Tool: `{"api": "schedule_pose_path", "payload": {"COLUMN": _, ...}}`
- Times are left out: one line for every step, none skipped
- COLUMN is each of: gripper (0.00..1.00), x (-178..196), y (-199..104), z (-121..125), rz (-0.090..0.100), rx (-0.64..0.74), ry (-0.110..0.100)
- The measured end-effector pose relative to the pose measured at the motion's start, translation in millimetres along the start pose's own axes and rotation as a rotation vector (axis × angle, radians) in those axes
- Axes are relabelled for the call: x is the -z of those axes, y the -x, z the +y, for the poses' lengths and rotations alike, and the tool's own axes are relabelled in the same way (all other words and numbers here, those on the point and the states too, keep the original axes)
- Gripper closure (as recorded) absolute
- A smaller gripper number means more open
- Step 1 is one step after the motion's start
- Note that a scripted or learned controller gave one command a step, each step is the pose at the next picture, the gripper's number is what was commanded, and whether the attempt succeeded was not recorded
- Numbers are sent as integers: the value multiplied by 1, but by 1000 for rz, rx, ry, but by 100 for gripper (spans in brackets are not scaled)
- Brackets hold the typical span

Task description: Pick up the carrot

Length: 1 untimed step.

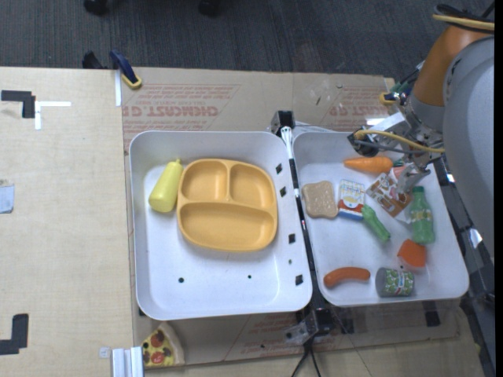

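Carrot [368, 164]: orange, long, thin, pointed at its left end, lying flat.
Place: far part of the right bin [452, 289], above the bread slice [320, 199].
Tool [410, 173]: just right of the carrot; grip cannot be told.

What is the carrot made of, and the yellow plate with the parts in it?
The carrot looks like smooth toy plastic: an even orange with a faint sheen, though too small to be sure. The yellow plate also looks like moulded plastic, matte to lightly glossy, one even colour with rounded ridges between its three compartments.
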<state>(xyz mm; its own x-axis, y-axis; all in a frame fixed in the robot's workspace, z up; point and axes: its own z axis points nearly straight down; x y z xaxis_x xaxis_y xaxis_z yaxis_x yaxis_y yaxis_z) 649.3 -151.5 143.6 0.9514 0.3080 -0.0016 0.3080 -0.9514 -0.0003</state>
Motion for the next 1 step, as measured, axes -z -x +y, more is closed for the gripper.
{"api": "schedule_pose_path", "payload": {"gripper": 0, "x": -33, "y": 1, "z": 11, "rz": 21, "rx": -103, "ry": 9}}
